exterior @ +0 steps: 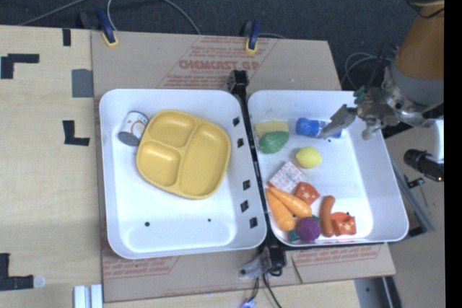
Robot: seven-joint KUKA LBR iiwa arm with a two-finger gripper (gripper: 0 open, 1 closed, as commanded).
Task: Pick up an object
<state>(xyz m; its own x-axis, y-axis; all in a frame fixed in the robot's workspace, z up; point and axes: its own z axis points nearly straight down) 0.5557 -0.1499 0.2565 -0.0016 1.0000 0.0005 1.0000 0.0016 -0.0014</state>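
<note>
My gripper point(351, 129) hangs over the upper right part of the right bin point(372, 180), open, with nothing between its fingers. One finger point(332, 125) reaches left toward a blue object point(308, 127) and ends just beside it. Below that lies a yellow lemon point(309, 157). Against the bin's left wall sit a yellow block point(271, 128) and a green round piece point(273, 143). Lower down are a white and pink packet point(286, 175), two carrots point(288, 203), a red piece point(307, 192), a sausage point(327, 215), a purple piece point(308, 229) and a red toy point(344, 224).
The left bin point(173, 223) holds a yellow divided plate point(182, 154) and a small can point(133, 128) at its upper left. A black hinge strip point(249, 155) separates the bins. Cables and clamps point(252, 36) lie beyond the cardboard's far edge.
</note>
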